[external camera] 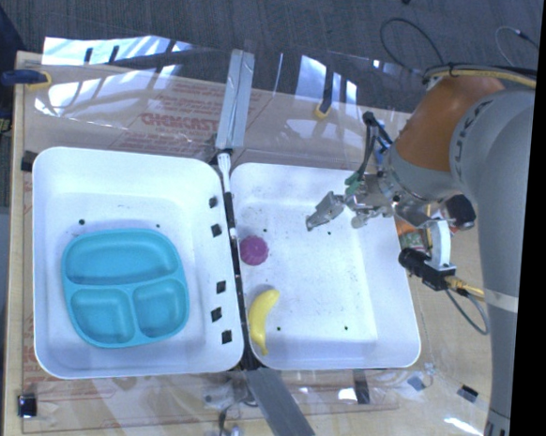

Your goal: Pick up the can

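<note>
Hand point(322, 213) (fingers indistinct) over right bin point(390, 349)

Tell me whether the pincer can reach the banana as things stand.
Probably yes: the banana lies uncovered near the right bin's left wall, the pincer is above that bin, nothing between them. The wall may crowd a grasp.

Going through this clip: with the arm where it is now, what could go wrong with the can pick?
1. The pincer hangs over bare floor of the right white bin, apart from every item; closing here would likely catch nothing.
2. The small purple round object sits near the bin's left wall, so a descent there may clip the wall.
3. The yellow banana lies close by and could be grabbed instead.
</note>
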Robot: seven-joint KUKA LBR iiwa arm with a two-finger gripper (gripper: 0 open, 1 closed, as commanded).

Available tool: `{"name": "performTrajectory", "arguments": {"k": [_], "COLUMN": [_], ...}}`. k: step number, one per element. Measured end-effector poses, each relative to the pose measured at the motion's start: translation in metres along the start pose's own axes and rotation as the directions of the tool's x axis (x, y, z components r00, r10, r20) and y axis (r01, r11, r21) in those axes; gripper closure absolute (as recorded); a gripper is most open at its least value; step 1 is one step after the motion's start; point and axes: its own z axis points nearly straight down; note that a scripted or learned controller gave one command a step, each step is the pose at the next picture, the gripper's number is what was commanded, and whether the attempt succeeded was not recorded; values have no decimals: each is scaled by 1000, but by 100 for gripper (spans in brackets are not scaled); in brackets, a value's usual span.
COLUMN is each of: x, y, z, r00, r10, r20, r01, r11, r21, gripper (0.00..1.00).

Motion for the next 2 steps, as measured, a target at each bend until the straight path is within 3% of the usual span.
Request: {"name": "performTrajectory", "arguments": {"k": [1,2], "x": [1,3], "y": [6,-12], "z": [33,90], "r00": [1000,995], "r10": [6,103], "r20": [-1,-1], "r01": [-6,-103], "r11": [1000,995], "r21": [2,-2], "gripper": [0,0]}}
